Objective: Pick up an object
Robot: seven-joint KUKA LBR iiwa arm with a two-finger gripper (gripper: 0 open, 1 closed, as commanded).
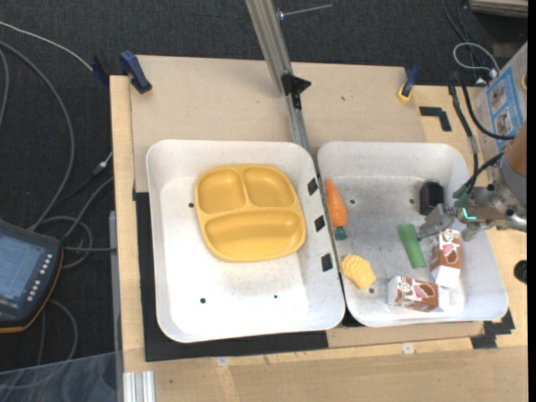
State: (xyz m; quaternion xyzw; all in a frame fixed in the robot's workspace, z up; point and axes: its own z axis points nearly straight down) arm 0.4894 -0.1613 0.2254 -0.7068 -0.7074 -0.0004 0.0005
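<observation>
Camera view: two white bins are being viewed side by side on the bench. The left bin (167,300) is being occupied by a yellow divided plate (249,212). The right bin (377,162) is being shared by several things:
- an orange carrot (336,204) against its left wall
- a yellow corn piece (358,271) toward the front left
- a green stick (410,244) near the middle
- a far carton (449,251) by the right side
- a near carton (416,292) at the front

The gripper (437,222) is being held low over the right bin's right half, just beside the green stick and the far carton. Whether it is being kept wide or narrow cannot be told from this slant.
</observation>
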